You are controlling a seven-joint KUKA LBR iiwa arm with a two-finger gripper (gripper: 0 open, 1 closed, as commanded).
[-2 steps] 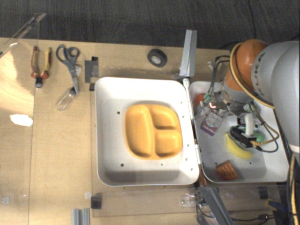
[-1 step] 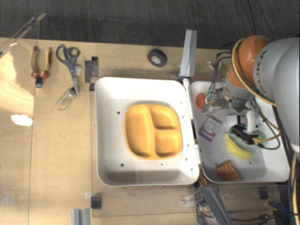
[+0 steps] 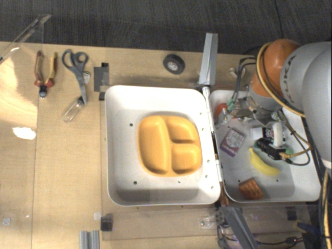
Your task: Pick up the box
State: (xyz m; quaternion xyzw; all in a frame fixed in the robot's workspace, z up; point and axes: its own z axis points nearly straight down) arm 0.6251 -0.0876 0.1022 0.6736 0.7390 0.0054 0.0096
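Nothing is lifted yet. At the right bin's (image 3: 306,193) six o'clock lies a brown block (image 3: 251,189); the box (image 3: 232,140) rests flat at nine, apart from the end effector (image 3: 259,119) at twelve, whose grip state I cannot tell. The whole pick remains.

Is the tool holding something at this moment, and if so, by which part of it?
It cannot be told. The tool hangs over the right bin, just above the small purple box; the arm hides its tip.
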